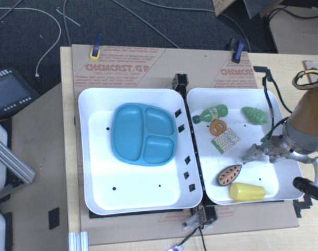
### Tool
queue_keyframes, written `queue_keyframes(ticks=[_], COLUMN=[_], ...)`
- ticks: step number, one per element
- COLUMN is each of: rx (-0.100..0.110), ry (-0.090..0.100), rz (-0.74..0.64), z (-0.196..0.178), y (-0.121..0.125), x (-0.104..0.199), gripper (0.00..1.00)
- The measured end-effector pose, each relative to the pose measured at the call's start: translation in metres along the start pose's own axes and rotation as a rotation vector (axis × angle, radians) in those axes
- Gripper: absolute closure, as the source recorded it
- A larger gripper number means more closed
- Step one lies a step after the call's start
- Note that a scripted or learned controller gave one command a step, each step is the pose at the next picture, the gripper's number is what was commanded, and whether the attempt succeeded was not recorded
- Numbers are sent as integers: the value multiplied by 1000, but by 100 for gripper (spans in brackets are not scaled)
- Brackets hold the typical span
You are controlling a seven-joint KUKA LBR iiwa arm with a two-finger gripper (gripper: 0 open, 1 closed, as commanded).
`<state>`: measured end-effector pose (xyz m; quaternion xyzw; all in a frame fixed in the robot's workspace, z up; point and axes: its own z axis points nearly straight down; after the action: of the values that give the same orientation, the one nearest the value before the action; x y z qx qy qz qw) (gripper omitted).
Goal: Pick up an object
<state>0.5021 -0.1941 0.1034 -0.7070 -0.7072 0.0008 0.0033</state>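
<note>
Yellow object (247, 191) lies untouched near the end effector (251, 155); its finger state unclear.

We see a light wooden bench (143, 67) printed with red lettering, and two blue clamps (96, 50) gripping its far edge. Left of the bench a dark screen device (8, 90) rests on the dark carpet (33, 41), while thin white cables (49, 20) trail beyond it.

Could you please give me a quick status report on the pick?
Gripper low over right bin, holding nothing. Nearest: brown oval toy, yellow piece. Nothing blocking.
</note>
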Motion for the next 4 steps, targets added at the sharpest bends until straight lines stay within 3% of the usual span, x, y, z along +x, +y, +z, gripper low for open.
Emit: queue_keyframes(ticks=[1, 2, 4], rx=[-2, -6, -14], ry=[-1, -1, -6], rz=[0, 0, -2], z=[20, 8, -119], y=[0, 1, 7], x=[1, 1, 8], gripper=[0, 100, 100])
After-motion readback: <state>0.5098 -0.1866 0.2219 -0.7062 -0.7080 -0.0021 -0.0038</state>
